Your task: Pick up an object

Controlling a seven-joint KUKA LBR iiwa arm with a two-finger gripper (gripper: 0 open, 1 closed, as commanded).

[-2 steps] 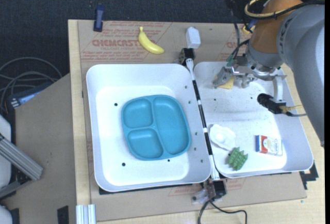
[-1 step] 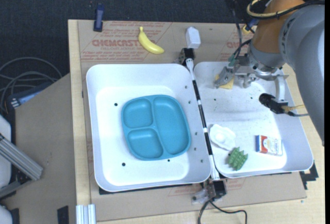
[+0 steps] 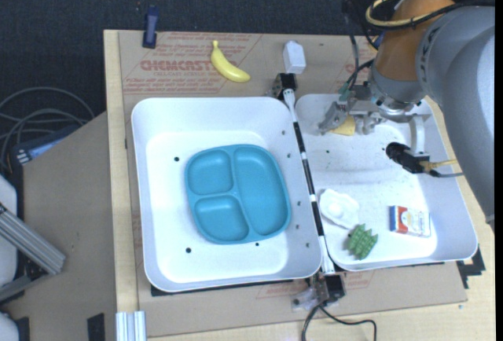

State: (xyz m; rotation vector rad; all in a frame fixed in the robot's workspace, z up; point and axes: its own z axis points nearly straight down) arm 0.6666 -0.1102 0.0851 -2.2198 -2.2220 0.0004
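Tool is down in the right bin's far corner with a yellow piece right at its tips, but honestly can't tell if it's pinching it. Toward the camera from it: white lump, green block, small box. Blue tray in the other bin.

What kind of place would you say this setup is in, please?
Probably a robotics lab bench for pick-up trials. Two white bins sit side by side on a board, a grey arm reaches in over the right one, and loose cables lie on the dark carpet alongside.
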